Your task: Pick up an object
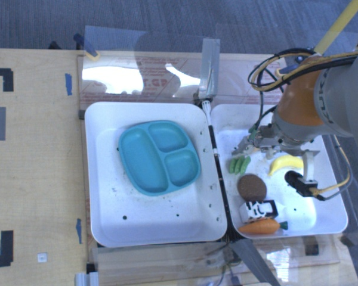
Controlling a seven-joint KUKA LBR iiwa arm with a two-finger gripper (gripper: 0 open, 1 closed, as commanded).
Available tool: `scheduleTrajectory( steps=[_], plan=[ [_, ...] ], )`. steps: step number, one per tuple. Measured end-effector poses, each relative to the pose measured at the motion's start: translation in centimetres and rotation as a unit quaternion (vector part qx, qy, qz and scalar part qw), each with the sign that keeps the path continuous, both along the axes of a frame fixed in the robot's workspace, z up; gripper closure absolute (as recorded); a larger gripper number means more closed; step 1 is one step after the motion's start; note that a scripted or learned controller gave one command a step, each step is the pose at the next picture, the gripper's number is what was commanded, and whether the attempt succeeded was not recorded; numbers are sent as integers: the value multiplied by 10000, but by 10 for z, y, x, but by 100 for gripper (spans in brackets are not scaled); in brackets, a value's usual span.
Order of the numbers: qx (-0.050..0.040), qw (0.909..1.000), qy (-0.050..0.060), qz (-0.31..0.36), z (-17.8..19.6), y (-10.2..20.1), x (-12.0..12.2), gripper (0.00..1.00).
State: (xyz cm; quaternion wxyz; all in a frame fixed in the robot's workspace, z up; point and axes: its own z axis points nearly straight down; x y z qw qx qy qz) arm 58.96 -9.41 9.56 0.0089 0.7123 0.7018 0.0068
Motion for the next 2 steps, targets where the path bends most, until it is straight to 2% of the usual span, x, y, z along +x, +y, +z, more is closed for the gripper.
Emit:
scheduleTrajectory(
  steps=[1,2],
  plan=[
    [5,10000,-21,-10,11,0,1,100],
    [7,10000,-9,-11,10,0,1,0]
  ],
)
